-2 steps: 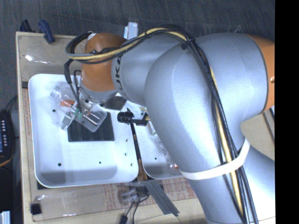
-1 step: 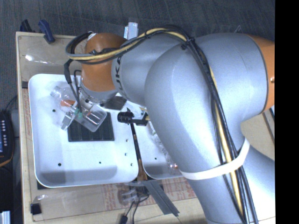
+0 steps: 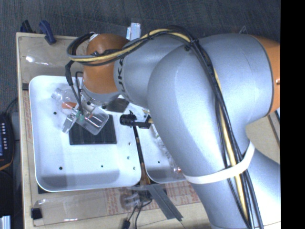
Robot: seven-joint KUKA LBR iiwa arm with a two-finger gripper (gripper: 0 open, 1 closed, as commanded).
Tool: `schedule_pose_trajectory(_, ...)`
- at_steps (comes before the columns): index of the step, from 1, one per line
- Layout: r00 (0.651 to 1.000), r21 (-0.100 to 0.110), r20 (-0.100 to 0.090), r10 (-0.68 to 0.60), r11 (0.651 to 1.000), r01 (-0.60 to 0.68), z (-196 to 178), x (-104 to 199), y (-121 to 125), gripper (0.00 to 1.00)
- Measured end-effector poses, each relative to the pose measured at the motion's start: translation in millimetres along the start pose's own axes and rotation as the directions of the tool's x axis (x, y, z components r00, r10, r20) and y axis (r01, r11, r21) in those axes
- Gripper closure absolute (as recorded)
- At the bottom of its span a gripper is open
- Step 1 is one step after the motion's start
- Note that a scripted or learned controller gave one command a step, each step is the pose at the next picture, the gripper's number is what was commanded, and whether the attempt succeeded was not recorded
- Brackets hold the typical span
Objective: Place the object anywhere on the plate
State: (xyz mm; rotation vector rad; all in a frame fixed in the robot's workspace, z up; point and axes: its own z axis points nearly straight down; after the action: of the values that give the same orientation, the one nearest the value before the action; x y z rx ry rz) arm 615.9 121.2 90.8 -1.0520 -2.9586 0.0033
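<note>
A dark square plate (image 3: 94, 136) lies flat in the left white bin (image 3: 52, 175), near its middle. My gripper (image 3: 76, 112) hangs low over the plate's upper left corner, below the orange wrist band (image 3: 100, 70). A small orange object (image 3: 70, 105) shows among the gripper's clear plastic parts, just left of the plate's top edge. Whether it rests on the bin floor or is held is unclear. The arm's grey body hides the bin's right side.
The big grey arm (image 3: 205, 113) covers most of the right bin (image 3: 159, 175). A thin black rod (image 3: 137, 144) runs along the divide between the bins. Blue clamps (image 3: 46, 31) sit at the bench's back left corner. Cables hang at the front edge (image 3: 136, 202).
</note>
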Motion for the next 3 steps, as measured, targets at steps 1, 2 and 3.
schedule_pose_trajectory(1, 1.0, 0.0, 0.0, 0.0, 1.0, 0.0, 0.0, 0.0, 0.0, 0.0)
schedule_pose_trajectory(2, 1.0, 0.0, 0.0, 0.0, 1.0, 0.0, 0.0, 0.0, 0.0, 0.0)
schedule_pose_trajectory(3, 1.0, 0.0, 0.0, 0.0, 1.0, 0.0, 0.0, 0.0, 0.0, 0.0)
